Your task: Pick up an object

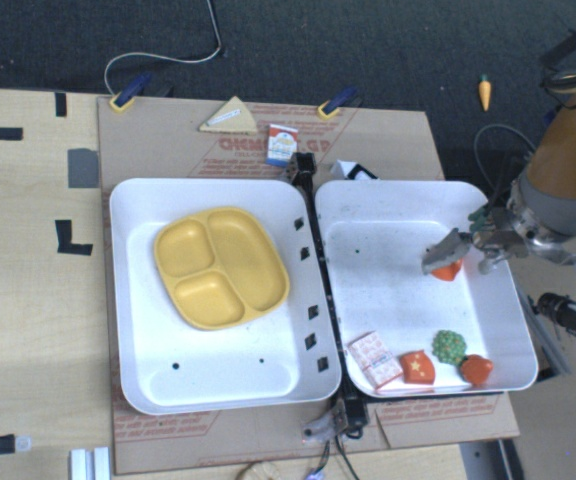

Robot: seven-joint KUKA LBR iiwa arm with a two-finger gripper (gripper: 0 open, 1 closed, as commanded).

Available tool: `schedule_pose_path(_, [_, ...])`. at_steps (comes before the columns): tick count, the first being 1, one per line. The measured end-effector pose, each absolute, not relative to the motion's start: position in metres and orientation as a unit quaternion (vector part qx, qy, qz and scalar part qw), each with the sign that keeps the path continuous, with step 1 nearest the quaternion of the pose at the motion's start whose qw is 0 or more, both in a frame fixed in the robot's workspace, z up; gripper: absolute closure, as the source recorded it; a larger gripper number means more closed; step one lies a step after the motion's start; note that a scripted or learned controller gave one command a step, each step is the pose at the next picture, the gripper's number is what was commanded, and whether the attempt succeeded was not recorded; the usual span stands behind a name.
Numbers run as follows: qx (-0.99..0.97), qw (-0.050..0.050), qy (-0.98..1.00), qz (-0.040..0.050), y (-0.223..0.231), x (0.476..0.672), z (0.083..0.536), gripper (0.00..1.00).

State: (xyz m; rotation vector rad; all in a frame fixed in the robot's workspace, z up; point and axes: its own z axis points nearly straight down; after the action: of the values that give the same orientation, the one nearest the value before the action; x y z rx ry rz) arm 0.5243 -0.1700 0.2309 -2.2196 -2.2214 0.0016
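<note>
- White plastic forms two shallow bins side by side on a cardboard sheet (pixel 388 133): the left bin (pixel 138 368) and the right bin (pixel 368 208).
- My gripper (pixel 450 258) reaches in from the right, over the right bin's upper right part; my grey arm (pixel 553 183) shows an orange band above the wrist.
- A small red-orange object (pixel 448 271) lies just beneath my fingertips; whether my fingers are spread or closed, or grip it at all, I cannot tell.
- Along the right bin's near edge lie a pink-patterned packet (pixel 373 356), a red block (pixel 418 368), a green broccoli piece (pixel 449 345) and a red tomato-like piece (pixel 476 369), set close together.
- A yellow three-compartment tray (pixel 220 266) rests in the left bin.
- A small red-and-white carton (pixel 281 146) and a tan wedge (pixel 230 116) sit on the cardboard beyond the bins.
</note>
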Motion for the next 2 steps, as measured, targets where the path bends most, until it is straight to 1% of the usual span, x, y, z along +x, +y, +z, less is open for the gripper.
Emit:
schedule_pose_path(1, [-0.707, 0.002, -0.707, 0.0013, -0.223, 0.532, 0.104, 0.0])
schedule_pose_path(2, [-0.707, -0.002, -0.708, -0.0004, -0.202, 0.573, 0.087, 0.0])
